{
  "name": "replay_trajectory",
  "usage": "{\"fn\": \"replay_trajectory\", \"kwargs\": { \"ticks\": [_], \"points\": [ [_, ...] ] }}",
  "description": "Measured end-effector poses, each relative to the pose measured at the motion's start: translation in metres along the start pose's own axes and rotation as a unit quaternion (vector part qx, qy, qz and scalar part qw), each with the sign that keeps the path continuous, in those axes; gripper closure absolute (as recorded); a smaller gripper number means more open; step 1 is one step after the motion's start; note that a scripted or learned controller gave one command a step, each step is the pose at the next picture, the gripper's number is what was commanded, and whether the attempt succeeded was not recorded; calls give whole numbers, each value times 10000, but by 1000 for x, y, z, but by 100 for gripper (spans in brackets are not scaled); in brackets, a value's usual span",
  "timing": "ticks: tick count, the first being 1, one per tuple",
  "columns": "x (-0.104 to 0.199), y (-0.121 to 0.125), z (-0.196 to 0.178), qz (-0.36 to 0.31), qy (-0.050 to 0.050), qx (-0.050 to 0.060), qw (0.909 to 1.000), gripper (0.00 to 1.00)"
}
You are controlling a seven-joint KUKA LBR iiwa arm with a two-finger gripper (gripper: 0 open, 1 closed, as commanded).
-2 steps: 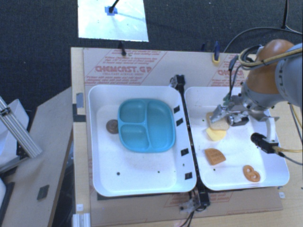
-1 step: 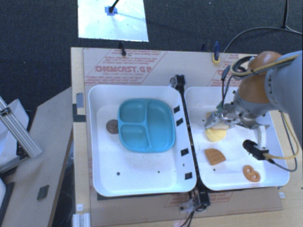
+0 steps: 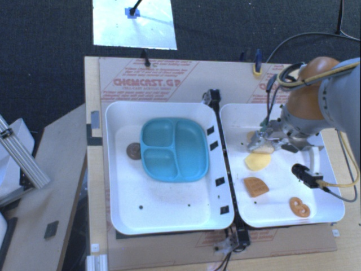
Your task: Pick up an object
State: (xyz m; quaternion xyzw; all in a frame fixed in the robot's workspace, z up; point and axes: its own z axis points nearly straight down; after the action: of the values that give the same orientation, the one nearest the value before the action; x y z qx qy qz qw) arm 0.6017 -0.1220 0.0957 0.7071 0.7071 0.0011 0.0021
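Observation:
My gripper [image 3: 260, 141] is low in the right bin [image 3: 333, 208], near its upper left part, reached in from the right. Directly under it lies a pale cream piece [image 3: 264, 149], touching or nearly touching the gripper's tip. Just below that sits a yellow rounded piece [image 3: 257, 162]. An orange-brown wedge [image 3: 255, 186] lies further toward the front. A small orange pretzel-shaped ring [image 3: 299, 208] rests near the bin's front right corner.
The left bin [image 3: 121, 208] holds a blue divided plate [image 3: 172, 149] and a small brown disc [image 3: 133, 151] beside it. A black strip [image 3: 221, 168] runs between the bins. A black and yellow cable [image 3: 309, 176] hangs from the arm over the right bin.

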Motion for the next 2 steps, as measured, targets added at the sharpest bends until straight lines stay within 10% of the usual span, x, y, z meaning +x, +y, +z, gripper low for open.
{"fn": "replay_trajectory", "kwargs": {
  "ticks": [2],
  "points": [
    [-8,12,-104,-22,1,-3,10000,100]
  ]
}}
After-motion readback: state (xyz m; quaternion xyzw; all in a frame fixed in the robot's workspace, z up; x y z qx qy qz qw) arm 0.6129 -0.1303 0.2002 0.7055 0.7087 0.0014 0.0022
